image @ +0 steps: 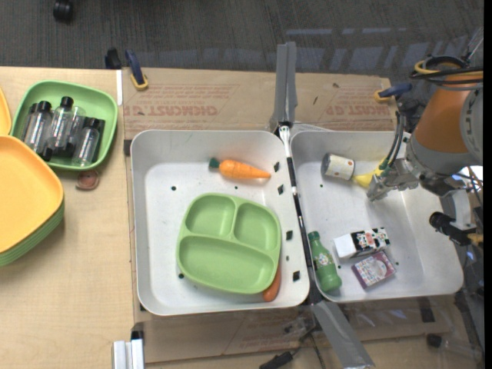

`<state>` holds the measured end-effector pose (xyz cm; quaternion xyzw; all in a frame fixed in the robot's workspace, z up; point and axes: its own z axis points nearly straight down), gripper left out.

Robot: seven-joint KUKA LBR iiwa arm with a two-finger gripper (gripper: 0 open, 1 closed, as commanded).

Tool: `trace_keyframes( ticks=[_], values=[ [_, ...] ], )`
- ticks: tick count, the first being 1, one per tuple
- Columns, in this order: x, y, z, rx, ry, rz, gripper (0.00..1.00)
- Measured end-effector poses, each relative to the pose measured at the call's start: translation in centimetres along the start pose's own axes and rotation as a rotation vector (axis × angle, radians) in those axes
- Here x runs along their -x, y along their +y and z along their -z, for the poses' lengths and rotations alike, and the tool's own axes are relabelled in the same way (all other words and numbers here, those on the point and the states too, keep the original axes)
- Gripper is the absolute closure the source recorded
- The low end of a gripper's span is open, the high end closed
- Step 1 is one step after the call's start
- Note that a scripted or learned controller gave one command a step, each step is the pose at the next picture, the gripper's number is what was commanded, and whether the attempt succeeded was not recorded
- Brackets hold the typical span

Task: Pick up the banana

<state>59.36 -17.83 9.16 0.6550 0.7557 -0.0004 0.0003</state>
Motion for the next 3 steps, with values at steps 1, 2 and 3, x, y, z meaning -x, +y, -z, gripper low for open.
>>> trace_keyframes(
  ticks=[1, 2, 3],
  values=[
    [-3.7, -6.6, -0.1, -0.002, 0.001, -0.185, 1.0],
    [-2.6, -2.8, -0.1, -0.002, 0.001, -0.155, 1.0],
    [-5.3, -9.8, 0.3, 0.014, -0.005, 0.005, 1.0]
  ],
)
